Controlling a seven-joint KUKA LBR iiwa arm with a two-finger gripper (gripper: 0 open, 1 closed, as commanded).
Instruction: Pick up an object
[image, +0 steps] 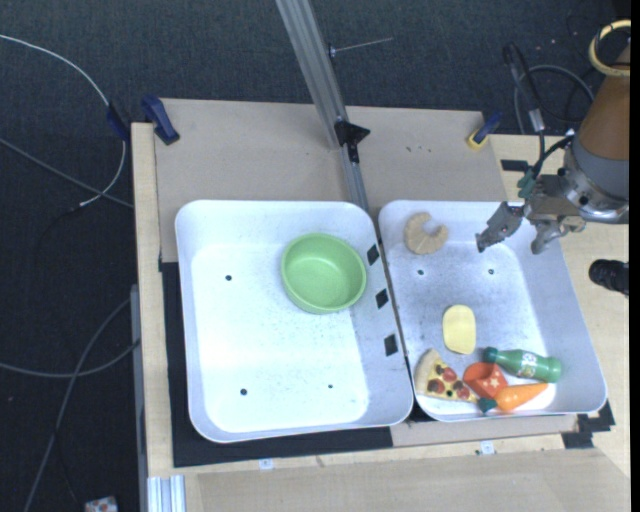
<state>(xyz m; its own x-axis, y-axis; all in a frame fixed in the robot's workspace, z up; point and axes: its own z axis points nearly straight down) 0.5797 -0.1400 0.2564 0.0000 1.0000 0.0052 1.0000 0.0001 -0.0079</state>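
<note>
My claw (521, 232) is spread wide with nothing in it, hanging over the right bin's (545, 300) far end. Nearest grab is the tan cookie (425, 233) just left; yellow piece (459, 329) sits mid-bin.
</note>
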